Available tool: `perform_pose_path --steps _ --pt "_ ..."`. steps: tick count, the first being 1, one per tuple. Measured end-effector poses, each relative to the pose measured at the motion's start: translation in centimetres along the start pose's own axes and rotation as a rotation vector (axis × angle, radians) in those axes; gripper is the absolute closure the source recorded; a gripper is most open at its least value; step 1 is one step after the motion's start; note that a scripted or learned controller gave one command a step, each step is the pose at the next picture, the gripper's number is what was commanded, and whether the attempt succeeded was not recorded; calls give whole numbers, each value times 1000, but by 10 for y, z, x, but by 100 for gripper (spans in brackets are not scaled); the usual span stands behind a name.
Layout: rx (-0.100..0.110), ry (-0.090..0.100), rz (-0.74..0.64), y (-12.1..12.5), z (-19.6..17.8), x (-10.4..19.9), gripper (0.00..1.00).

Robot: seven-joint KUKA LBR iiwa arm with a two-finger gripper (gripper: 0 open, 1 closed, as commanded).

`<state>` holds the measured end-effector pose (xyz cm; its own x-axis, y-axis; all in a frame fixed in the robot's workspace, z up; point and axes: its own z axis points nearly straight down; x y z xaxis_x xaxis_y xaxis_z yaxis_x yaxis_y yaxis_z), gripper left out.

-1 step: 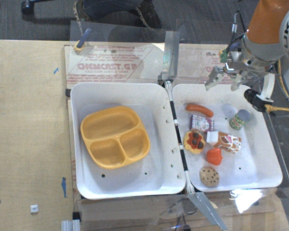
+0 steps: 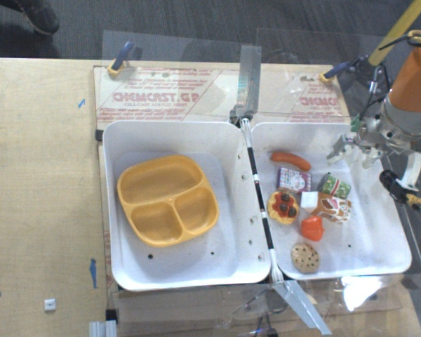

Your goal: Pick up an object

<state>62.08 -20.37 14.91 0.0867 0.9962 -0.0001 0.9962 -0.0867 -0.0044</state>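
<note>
Tool (image 2: pixel 352 148) above right bin's (image 2: pixel 400 255) far edge.

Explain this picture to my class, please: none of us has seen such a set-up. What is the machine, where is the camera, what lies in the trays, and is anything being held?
One camera looks down at a slant on a bench with two shallow white bins. The machine is a robot arm, grey with an orange band, reaching in from the right. Its gripper hangs above the right bin, and nothing shows between its fingers. The left bin holds a yellow divided plate. The right bin holds small toy foods: a sausage, a purple packet, a green carton, a fruit tart, a red piece and a cookie. Its job is to pick one up; none is lifted yet.
</note>
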Motion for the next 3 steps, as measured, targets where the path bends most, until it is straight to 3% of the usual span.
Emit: perform_pose_path --steps 1,2,3 --pt "-4 0 -94 -33 57 -7 0" --pt "-11 -1 -210 -117 61 -4 0" --pt "-3 0 -97 -27 53 22 0"
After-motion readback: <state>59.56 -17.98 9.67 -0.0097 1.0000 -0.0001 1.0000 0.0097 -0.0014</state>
